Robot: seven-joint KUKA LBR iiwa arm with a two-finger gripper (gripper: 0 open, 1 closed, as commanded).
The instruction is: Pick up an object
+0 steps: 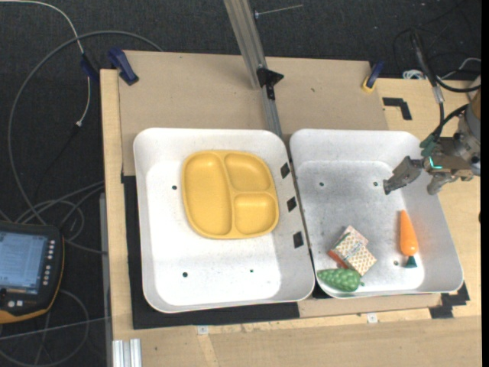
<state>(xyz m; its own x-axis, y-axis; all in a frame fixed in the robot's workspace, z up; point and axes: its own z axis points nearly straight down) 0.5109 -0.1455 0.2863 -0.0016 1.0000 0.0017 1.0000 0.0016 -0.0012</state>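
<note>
Plainly, the carrot (408, 234) is the nearest target: it lies lengthwise at the right of the right bin (336, 147), apart from the patterned packet (354, 250) and green toy (339, 280) toward the lower middle. The gripper (419, 176) hovers just above it in the frame, fingers spread with nothing between them. Best to drop straight down, straddling the carrot's narrow width, then squeeze at its middle. The yellow tray (229, 193) sits in the left bin (153, 228).

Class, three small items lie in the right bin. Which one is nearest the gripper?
The toy carrot, orange and lying along the bin's right side, just below the gripper. The patterned packet and green toy sit farther away.
</note>
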